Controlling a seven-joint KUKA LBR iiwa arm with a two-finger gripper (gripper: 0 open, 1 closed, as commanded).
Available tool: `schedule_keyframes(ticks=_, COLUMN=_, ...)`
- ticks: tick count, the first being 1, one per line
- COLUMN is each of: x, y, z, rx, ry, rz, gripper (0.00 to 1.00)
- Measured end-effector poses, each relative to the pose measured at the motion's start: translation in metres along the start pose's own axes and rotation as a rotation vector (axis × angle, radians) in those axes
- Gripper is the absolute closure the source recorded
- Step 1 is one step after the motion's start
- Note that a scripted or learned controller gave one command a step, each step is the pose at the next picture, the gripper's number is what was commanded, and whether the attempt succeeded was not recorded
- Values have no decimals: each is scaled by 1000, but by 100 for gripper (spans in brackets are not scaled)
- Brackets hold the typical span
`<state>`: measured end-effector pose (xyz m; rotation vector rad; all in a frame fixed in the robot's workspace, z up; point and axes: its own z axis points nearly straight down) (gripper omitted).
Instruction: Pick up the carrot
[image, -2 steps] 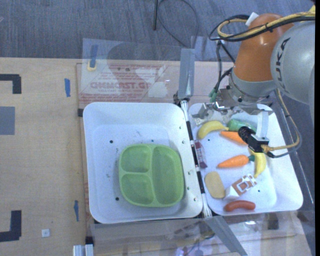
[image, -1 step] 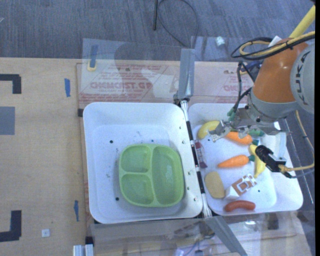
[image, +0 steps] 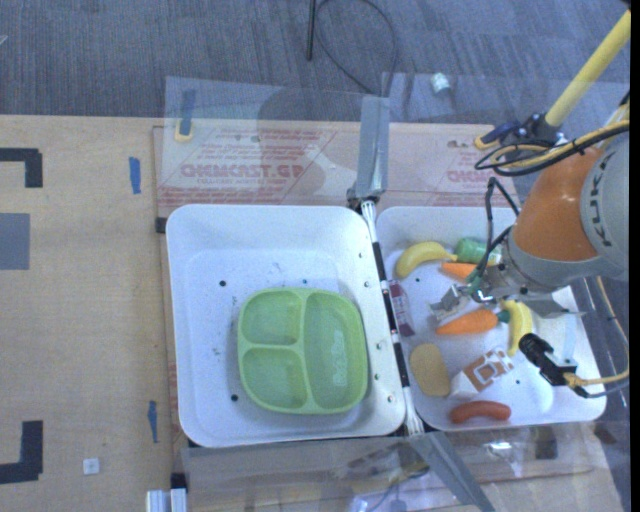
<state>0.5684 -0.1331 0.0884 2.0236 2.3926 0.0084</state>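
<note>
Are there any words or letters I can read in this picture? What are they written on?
"KU": dark letters on the grey arm, cut off at the picture's edge.
Red print on the clear sheet above the bins: too blurred to read for sure.
Small label on the strip between the two bins: too small to read.
Orange and white box in the right bin: it bears a pattern, no words that can be read.

The arm (image: 575, 215) runs off the right edge and covers the upper right part of the right bin (image: 430, 410). Beside the carrot (image: 468, 322), the claw (image: 462, 296) is too small and cluttered to read. A second orange piece (image: 458, 269) above the carrot is partly hidden.
</note>
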Motion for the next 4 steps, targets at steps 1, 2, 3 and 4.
schedule_keyframes(ticks=1, x=0, y=0, z=0, rx=0, ry=0, rz=0, gripper=0)
schedule_keyframes(ticks=2, x=-5, y=0, z=-11, rx=-5, ry=-7, rz=5, gripper=100)
schedule_keyframes(ticks=3, x=81, y=-56, z=-96, rx=11, ry=4, rz=-67, gripper=100)
schedule_keyframes(ticks=4, x=79, y=-55, z=-105, rx=9, ry=4, rz=-61, gripper=100)
